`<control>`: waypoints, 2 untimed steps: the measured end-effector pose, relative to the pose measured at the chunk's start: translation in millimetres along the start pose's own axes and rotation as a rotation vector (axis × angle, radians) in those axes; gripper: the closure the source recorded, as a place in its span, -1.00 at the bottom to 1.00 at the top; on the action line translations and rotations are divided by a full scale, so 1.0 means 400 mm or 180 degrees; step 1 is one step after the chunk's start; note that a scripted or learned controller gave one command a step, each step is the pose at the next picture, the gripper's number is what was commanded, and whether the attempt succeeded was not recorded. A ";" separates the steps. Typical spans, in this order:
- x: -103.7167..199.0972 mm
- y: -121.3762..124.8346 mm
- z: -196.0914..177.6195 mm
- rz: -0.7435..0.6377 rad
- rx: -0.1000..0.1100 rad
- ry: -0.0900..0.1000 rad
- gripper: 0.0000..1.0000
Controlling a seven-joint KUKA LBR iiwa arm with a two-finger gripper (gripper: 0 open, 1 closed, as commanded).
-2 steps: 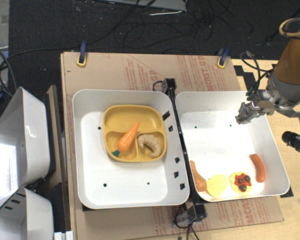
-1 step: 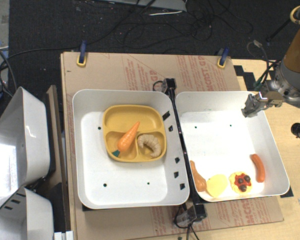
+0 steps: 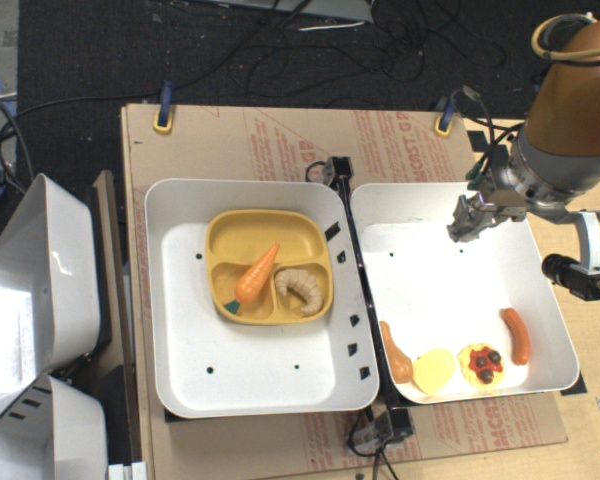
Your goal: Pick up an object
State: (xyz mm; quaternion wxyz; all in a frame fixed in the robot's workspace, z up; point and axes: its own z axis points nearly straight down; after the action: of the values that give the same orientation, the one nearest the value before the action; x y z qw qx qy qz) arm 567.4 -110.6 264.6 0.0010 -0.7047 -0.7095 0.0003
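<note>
I see gripper [image 3: 470, 218] over right bin [image 3: 430, 288], far edge; can't tell its grip state. Sausage [image 3: 517, 335], tart [image 3: 482, 362], yellow disc [image 3: 433, 370] sit well below it, near front wall.

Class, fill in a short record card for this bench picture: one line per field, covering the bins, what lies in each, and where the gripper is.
left bin: holds a yellow divided plate
on the plate: toy carrot and shrimp, in neighbouring compartments
right bin: four food items along its near edge
items there: chicken drumstick, yellow disc, small pizza, sausage
gripper: over the far part of the right bin, nothing seen in it
arm: enters from the right
</note>
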 end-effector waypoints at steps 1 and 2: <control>0.124 -0.002 0.032 -0.0002 -0.0001 0.0002 1.00; 0.251 0.018 0.068 -0.0002 0.0000 0.0000 1.00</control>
State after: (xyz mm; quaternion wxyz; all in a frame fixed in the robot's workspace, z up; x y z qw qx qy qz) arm 573.7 -10.2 237.5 0.0010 -0.7045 -0.7098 0.0003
